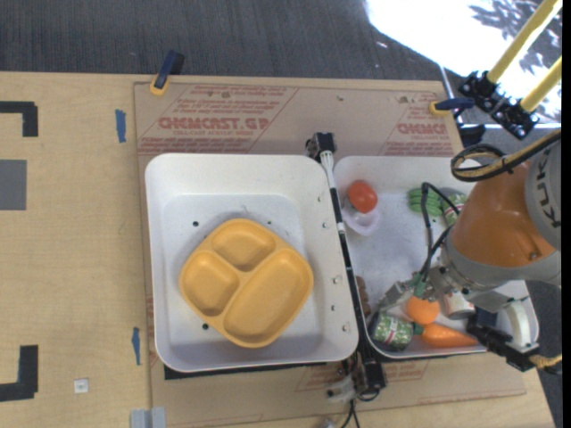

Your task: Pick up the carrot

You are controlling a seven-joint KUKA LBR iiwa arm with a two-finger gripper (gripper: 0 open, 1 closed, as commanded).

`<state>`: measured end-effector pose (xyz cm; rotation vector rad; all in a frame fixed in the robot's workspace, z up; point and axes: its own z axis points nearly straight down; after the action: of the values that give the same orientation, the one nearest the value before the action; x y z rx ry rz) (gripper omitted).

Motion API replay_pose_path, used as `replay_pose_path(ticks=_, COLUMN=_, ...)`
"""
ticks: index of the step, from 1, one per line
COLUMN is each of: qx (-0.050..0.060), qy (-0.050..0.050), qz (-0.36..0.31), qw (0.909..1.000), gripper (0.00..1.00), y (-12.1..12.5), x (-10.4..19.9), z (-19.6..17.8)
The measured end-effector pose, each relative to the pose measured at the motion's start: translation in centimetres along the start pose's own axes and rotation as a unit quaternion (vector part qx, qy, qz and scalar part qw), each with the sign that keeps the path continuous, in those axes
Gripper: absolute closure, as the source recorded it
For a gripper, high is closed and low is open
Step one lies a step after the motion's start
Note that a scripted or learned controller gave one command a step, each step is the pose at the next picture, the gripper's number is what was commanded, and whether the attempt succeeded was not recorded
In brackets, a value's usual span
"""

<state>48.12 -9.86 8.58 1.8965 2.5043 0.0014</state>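
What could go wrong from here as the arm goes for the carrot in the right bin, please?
1. The orange carrot lies close to the right white bin's near rim, so a finger may strike the wall.
2. A round orange object and a green packet crowd it; the gripper could well close on the wrong one.
3. The grey and orange arm hides much of that bin, so a miss might go unseen.

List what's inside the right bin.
Right bin holds a red-orange toy near its far left, a green item partly behind the arm, a green pod, and the carrot by the claw. The arm covers the bin's right side.
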Motion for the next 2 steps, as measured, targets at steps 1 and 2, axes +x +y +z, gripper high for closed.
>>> replay_pose_path(ticks=1, qx=-0.002, qy=0.0, qz=0.001, qw=1.0, gripper=1.0, y=0.1, x=0.0, z=-1.0)
replay_pose_path(ticks=2, qx=-0.001, qy=-0.001, qz=0.088, qw=0.9961, gripper=1.0, y=1.1, x=-5.0, z=-17.4)
